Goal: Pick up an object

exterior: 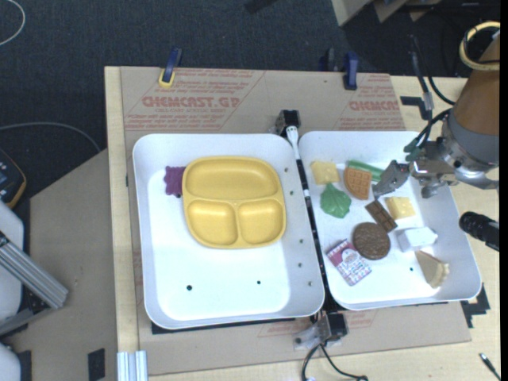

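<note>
The two-finger gripper hovers over the right white bin, whether spread or closed I cannot tell, holding nothing visible. Beneath lie a tan waffle piece and brown chocolate bar (tightly packed). A descent could pinch two items or slip off. The yellow divided plate sits well apart.

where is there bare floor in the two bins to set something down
Roomiest: the left white bin, the bare floor between the yellow three-compartment plastic tray and the near rim. A narrower strip runs along its left wall, below the purple object. The right white bin is crowded with small food pieces, with the gripper over them.
</note>
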Available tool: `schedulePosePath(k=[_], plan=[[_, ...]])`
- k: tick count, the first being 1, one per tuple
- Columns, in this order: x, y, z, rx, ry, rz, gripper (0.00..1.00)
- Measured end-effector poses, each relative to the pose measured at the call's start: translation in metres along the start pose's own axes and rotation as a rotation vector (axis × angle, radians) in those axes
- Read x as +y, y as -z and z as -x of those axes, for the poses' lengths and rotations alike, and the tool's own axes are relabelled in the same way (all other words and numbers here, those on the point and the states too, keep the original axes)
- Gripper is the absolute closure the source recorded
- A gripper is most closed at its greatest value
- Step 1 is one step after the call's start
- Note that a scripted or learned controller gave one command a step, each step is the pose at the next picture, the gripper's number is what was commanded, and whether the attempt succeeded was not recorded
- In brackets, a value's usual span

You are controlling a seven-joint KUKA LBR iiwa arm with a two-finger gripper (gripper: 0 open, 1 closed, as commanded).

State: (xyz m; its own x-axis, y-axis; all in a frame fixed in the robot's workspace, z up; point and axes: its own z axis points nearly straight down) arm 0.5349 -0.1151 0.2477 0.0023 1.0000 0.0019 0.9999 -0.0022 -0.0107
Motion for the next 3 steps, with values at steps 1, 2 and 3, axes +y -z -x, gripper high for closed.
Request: schedulePosePath(k=[1, 2, 3], plan=[[0.002, 0.005, 0.0, -0.002, 0.002, 0.011, 0.0], [0.011, -0.045, 0.002, 0.0, 0.002, 0.004, 0.0], [0.011, -0.089, 0.005, 0.0, 0.001, 0.004, 0.0]])
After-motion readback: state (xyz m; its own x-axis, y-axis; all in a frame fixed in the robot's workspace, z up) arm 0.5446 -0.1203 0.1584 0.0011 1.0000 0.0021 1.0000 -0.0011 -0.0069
